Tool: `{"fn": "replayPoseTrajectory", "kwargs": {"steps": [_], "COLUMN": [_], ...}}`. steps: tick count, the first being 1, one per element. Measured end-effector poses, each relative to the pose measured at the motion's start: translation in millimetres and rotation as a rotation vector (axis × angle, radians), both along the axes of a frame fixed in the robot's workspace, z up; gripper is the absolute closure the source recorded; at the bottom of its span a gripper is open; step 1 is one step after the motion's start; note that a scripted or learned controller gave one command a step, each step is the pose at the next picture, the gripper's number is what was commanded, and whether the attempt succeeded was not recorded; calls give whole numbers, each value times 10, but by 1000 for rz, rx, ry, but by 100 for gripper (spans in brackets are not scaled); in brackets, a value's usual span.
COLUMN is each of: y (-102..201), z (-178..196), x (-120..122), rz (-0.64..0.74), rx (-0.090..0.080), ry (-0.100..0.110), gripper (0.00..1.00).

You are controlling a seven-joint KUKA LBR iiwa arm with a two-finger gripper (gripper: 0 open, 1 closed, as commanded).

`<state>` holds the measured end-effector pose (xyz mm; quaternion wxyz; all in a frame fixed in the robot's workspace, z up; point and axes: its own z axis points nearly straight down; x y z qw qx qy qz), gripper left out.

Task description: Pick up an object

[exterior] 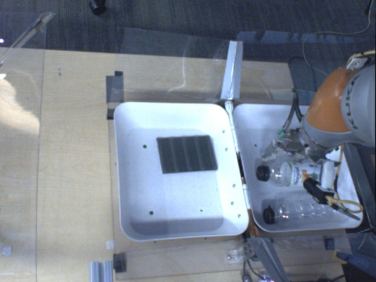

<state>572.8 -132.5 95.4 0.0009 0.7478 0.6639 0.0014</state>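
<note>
1. Camera view, right side: grey arm with orange band [329,107] reaching into the right shallow white bin [252,134]. Gripper [288,148] low over the bin's middle, just above and touching or nearly touching a clear plastic bottle with black cap [282,173]. Pincer state: cannot tell; nothing visibly clamped.
2. Same bin, near front wall: second clear plastic bottle with black cap [296,212], lying flat, close to the first but apart.
3. Both bottles on their sides, long axes roughly left–right, caps pointing left toward the neighbouring bin.
4. Handling, judged: apparently empty, so light; thin-walled, likely to give under squeeze; smooth, round, prone to roll or slip. Best hold across mid-body, fingers square to long axis; cap end narrower and stiffer.
5. Left shallow white bin [135,157]: dark ribbed rectangular pad [187,154] lying flat near centre.
</note>
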Motion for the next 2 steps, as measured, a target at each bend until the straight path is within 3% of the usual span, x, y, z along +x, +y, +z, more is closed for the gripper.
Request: {"fn": "replayPoseTrajectory", "kwargs": {"steps": [1,2], "y": [443,442], "z": [-50,80], "x": [-311,-276], "rz": [121,121], "rx": [-3,-5], "ry": [-14,-24], "gripper": [0,100]}}
